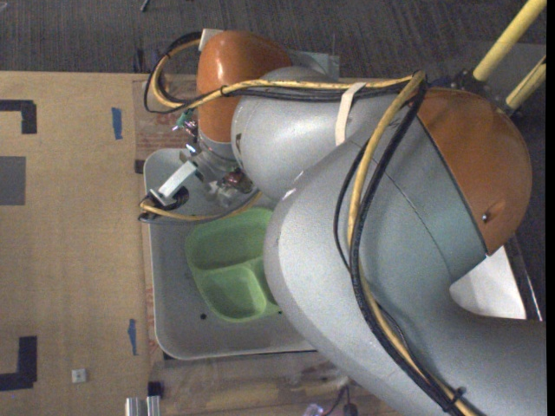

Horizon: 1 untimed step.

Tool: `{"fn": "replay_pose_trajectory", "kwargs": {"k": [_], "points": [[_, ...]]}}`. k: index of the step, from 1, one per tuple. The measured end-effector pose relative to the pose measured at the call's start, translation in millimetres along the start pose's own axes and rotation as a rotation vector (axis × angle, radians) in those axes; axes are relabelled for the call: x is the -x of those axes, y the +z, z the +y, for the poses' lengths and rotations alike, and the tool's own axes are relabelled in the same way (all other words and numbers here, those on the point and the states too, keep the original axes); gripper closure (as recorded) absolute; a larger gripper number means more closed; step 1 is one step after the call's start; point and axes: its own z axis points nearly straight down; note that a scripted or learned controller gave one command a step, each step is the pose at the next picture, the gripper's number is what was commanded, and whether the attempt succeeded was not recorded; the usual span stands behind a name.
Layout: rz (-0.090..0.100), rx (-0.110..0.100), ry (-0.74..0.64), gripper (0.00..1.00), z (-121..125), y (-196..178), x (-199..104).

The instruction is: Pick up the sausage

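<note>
While bent low, arm (347,232) over bin (173,319), green tray (230,271).

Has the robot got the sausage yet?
Not that I can see. Done: the arm has reached over the white bin. In hand: the gripper is low at the bin's far end, beside the green container. Left: I can't spot any sausage, so grabbing and lifting it remain.

A green container (232,267), perhaps two-part, sits in the white bin (169,319).
</note>
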Motion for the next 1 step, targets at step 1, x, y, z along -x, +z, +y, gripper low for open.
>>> {"fn": "replay_pose_trajectory", "kwargs": {"k": [1], "points": [[-0.001,-0.001,-0.008,1.0,-2.6,-10.3,-2.1]]}}
